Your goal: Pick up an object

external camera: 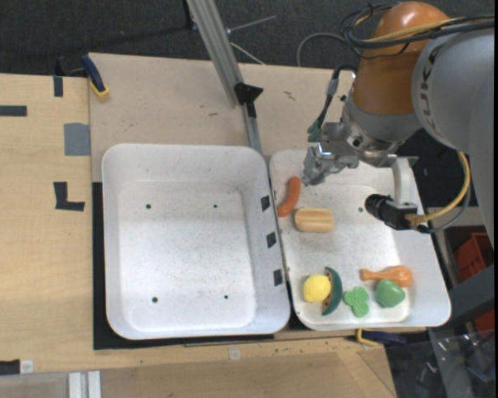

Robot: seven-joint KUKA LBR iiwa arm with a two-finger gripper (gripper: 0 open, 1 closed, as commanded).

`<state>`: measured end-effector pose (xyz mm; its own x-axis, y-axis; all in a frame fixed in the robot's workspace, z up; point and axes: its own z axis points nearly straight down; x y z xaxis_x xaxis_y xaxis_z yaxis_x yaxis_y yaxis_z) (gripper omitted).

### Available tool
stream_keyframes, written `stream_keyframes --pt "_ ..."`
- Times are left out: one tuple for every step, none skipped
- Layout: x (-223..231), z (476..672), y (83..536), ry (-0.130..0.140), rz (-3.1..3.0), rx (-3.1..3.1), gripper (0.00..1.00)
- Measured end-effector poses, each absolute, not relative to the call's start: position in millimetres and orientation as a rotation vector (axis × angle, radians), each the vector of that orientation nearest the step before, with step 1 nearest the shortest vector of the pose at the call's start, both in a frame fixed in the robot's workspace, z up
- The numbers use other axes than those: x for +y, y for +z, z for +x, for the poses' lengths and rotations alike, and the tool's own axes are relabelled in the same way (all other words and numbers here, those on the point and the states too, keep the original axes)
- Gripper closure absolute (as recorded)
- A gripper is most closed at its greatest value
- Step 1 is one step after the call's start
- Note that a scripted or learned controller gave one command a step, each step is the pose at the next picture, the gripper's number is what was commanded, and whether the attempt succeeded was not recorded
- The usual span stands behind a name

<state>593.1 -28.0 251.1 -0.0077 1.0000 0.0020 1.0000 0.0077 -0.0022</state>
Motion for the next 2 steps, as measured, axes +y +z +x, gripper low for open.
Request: stream_keyframes --pt "29 583.9 247 0.002 -2.211 -2.227 1.00" --pt "88 590.4 247 0.000 -2.211 -2.229 1.00"
